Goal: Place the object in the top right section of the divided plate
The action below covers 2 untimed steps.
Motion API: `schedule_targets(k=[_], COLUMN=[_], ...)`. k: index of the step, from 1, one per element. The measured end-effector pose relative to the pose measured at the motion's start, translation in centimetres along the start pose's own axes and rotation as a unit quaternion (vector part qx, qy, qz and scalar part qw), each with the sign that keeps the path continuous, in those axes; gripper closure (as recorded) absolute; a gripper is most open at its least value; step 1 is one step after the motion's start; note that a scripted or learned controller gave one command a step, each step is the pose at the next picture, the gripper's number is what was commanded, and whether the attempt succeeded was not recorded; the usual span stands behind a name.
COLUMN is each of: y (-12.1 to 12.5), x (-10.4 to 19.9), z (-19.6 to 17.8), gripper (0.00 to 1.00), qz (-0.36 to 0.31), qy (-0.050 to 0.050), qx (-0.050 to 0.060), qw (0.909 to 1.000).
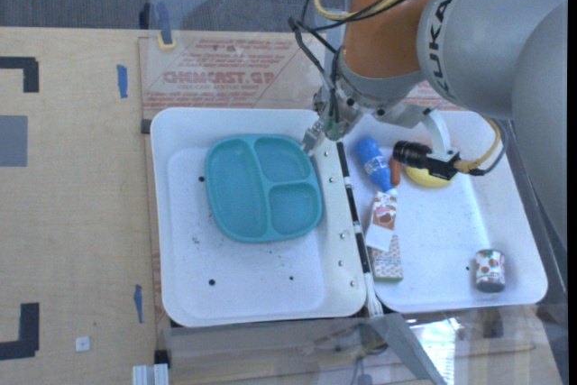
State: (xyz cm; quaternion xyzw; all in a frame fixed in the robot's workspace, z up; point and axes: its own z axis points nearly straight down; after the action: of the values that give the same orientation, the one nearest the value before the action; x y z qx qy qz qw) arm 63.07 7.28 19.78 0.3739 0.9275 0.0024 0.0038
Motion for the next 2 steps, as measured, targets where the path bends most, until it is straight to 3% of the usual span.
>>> schedule_targets(k=[1,2], y=[0.0,0.1], x=[0.0,-0.2], z=[0.0,-1.2], gripper=[0.00,1.00], qz=[0.000,0.001], qy=[0.000,-0.002], qx=[0.000,-0.003], qw=[1.0000,1.0000])
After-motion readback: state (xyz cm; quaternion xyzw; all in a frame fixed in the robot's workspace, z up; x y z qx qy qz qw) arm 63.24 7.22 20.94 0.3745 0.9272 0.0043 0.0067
